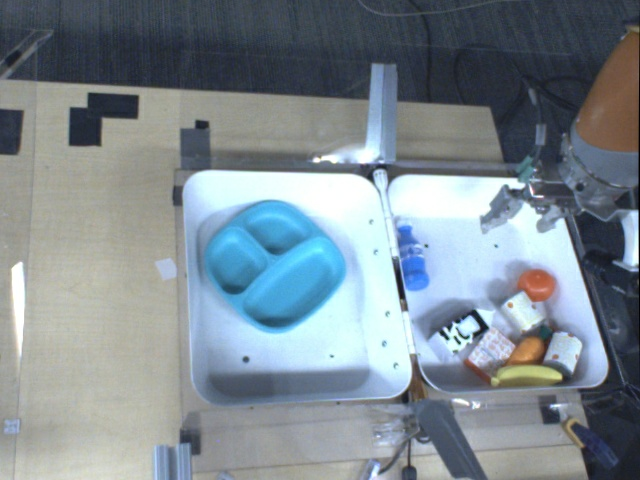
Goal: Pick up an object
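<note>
My gripper [522, 214] hangs over the far right part of the right bin [450, 268], open, with nothing between its fingers. Below it in the bin's near right corner lies a cluster: an orange-capped white bottle [530, 298], a black-and-white box [460, 330], a red-and-white packet [490, 350], a small orange piece [528, 349], a white can [563, 352] and a yellow banana [527, 375]. A blue bottle [410, 258] lies against the bin's left wall. The gripper is well apart from all of these.
The left bin [215, 368] holds a blue divided plate [273, 263]. A metal post [383, 113] stands behind the divider between the bins. A cable [440, 8] runs across the dark floor at the back.
</note>
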Tool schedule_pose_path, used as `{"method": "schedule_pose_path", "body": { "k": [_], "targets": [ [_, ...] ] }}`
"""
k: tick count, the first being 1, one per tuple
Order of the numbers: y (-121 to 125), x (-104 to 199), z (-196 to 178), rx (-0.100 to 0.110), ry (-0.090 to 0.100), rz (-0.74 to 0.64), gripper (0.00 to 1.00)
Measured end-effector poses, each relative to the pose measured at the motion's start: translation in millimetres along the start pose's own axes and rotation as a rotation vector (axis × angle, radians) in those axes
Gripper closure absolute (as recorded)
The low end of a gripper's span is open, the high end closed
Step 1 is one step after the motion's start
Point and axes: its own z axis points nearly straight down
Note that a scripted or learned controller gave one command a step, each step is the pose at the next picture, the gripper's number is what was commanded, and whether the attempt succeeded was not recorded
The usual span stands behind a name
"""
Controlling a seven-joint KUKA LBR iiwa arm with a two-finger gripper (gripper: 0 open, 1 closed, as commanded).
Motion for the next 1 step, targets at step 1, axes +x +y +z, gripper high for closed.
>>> {"method": "schedule_pose_path", "body": {
  "k": [1],
  "targets": [
    [-33.4, 89.4, 73.3, 0.001, -0.001, 0.002, 0.00]
  ]
}}
